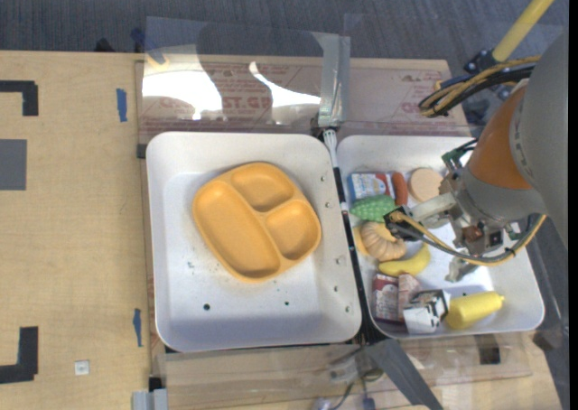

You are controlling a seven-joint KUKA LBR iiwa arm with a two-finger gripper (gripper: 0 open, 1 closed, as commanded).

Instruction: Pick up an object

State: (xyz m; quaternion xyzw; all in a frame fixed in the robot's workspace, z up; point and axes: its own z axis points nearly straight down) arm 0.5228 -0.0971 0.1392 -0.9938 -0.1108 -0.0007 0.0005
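Crowded white bin (533,304): the pincer (471,241), opening I cannot tell, hangs beside the curved yellow banana (404,262) and may knock it.

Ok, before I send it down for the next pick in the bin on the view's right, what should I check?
1. Gripper above the cluttered bin: ok.
2. Anything already held: cannot tell, the wrist hides it.
3. Candidates in that bin: ok, with the banana, croissant and yellow bottle.
4. Banana apart from its neighbours: not ok, it lies against the croissant.
5. Yellow bottle unobstructed from above: ok.
6. Orange plate out of the arm's way in the other bin: ok.
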